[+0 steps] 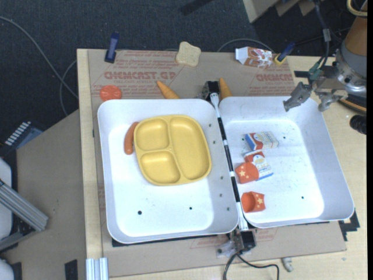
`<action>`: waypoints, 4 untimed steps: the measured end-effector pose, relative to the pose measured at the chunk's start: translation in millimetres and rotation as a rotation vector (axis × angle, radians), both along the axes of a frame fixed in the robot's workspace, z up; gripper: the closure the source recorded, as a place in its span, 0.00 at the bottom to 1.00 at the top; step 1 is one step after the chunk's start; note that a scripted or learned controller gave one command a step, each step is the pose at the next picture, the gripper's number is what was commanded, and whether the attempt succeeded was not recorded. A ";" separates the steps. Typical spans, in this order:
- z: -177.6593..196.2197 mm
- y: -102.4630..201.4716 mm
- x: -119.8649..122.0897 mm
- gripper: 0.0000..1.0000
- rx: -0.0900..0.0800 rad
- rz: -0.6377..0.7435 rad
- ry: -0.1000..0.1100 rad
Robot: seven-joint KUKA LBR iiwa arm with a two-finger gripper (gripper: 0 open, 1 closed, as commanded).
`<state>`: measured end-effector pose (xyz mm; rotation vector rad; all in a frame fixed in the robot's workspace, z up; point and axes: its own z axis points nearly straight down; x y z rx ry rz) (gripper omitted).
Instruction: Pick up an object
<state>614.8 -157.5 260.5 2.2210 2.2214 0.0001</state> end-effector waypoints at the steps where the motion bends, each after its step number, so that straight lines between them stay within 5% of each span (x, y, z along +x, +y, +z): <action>1: -143.1 49.0 -19.7 0.00 0.002 0.001 0.005; 2: -170.7 42.3 -120.5 0.00 0.001 -0.002 0.004; 3: -173.1 56.2 -62.6 0.00 -0.007 -0.004 -0.009; 4: -163.7 59.1 -62.2 1.00 -0.003 -0.001 -0.009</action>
